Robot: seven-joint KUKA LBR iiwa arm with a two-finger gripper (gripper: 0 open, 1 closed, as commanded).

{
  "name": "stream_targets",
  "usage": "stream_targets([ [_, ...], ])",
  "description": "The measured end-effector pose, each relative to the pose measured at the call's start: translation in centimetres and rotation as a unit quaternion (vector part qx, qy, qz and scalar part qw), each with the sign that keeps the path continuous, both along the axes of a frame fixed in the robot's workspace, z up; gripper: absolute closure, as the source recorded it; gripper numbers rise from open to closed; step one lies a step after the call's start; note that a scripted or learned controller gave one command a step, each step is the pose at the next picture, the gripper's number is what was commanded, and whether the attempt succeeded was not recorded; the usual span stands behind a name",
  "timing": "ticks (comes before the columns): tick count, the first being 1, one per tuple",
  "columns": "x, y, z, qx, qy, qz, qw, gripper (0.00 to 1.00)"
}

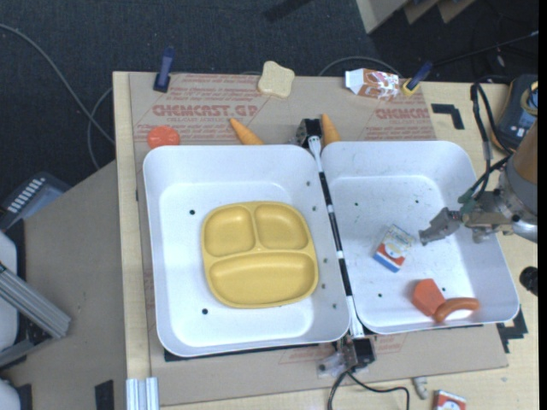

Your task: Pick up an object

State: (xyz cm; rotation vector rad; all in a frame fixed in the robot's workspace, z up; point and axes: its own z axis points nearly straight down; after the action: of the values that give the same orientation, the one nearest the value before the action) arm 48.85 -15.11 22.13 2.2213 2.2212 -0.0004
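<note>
i see two loose things in the right bin (444, 156): a small carton (392, 248), white with red and blue print, lying flat near the middle of the floor, and an orange cup (440, 301) tipped on its side near the front edge, its pale mouth turned to the right. the two are apart, the cup in front of and to the right of the carton. my gripper (430, 232) hangs over that bin just right of the carton, with dark fingers (440, 225) pointing toward it; from this slant i can't tell whether they are spread or closed, and i see nothing between them. whether the tips touch the carton or the floor i can't say either. the arm (517, 199) comes in over the bin's right wall, grey, with cables looping above it. the left bin (171, 178) holds a yellow tray (259, 253) with three compartments, sitting flat about in the middle. a black strip (332, 229) runs between the two bins where their walls meet. behind the bins, on the brown board (205, 105), i see a slice of toy bread (276, 79), a toy carrot (246, 132), an orange disc (163, 137) by the left bin's back corner, a blue clip (163, 69) at the far left edge, and a small printed packet (373, 83) at the back right.
</note>
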Motion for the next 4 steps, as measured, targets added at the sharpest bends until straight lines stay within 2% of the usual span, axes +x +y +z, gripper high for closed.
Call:
stream_targets([
  [1,6.5,4.7,-9.2,0.0008,0.001,0.001,1.0000,0.00],
  [2,6.6,2.8,-13.7,0.0006,0.002,0.000,1.0000,0.00],
  [3,3.7,5.7,-13.7,0.0010,0.001,0.000,1.0000,0.00],
  [4,3.7,5.6,-12.7,0.0005,0.000,-0.001,1.0000,1.00],
])
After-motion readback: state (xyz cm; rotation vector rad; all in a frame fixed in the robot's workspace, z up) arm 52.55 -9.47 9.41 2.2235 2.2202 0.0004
